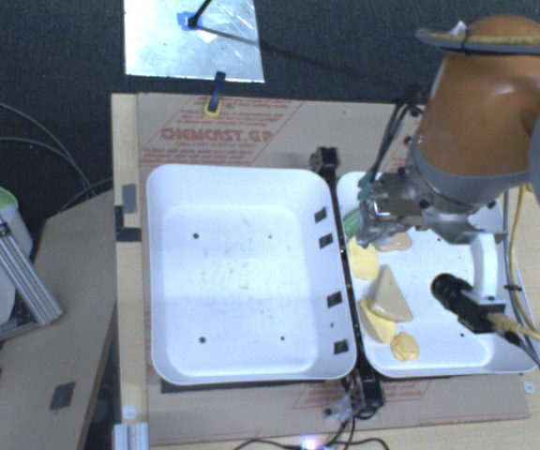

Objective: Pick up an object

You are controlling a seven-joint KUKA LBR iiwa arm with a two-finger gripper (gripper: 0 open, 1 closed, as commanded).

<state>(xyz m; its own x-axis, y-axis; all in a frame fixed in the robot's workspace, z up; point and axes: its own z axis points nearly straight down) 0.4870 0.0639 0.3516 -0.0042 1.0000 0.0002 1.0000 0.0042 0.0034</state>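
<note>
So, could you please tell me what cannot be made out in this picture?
- The far half of the right bin: camera view, covered by the arm.
- The green thing: camera view, mostly under the tool; shape unclear.
- The pale yellow piece by the tool: camera view, partly covered; contact unclear.

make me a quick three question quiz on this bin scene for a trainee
1. True or false: the pincer hangs over the right shallow white plastic bin.
2. The small object just left of the pincer, at that bin's left wall, is: A green, B red, C blue.
3. Fill in: in this view the cream wedge-shaped block lies ____ the pincer and the small lumpy yellow piece.

Key: 1 true; 2 A; 3 between.
</note>
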